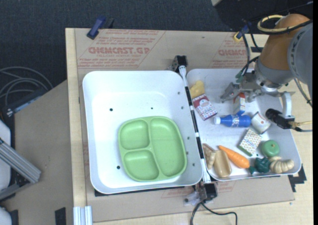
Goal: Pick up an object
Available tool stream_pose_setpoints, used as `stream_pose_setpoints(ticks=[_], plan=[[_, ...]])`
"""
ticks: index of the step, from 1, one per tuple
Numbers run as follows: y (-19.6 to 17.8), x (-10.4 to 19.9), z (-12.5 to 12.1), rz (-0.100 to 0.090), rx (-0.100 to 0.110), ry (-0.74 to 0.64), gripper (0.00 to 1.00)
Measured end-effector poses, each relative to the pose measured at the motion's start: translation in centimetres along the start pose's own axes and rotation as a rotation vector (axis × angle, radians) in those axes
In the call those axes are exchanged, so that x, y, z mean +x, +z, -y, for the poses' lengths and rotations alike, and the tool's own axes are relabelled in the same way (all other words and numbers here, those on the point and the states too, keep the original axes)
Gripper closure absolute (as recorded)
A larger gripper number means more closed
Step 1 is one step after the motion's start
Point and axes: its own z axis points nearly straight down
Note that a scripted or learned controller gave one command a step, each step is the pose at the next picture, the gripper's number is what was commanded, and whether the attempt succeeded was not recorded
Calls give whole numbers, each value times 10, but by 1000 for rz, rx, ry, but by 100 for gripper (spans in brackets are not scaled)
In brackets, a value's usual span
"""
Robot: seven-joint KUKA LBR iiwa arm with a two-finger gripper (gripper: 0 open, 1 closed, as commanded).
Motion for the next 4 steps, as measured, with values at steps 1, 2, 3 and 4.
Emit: stream_pose_setpoints(ticks=[1, 2, 3, 4], plan=[[0, 3, -30, 1, -4, -1, 0], [0, -3, 8, 0, 0, 0, 0], [0, -8, -30, 1, -4, -2, 0], [0, -7, -11, 0, 0, 0, 0]])
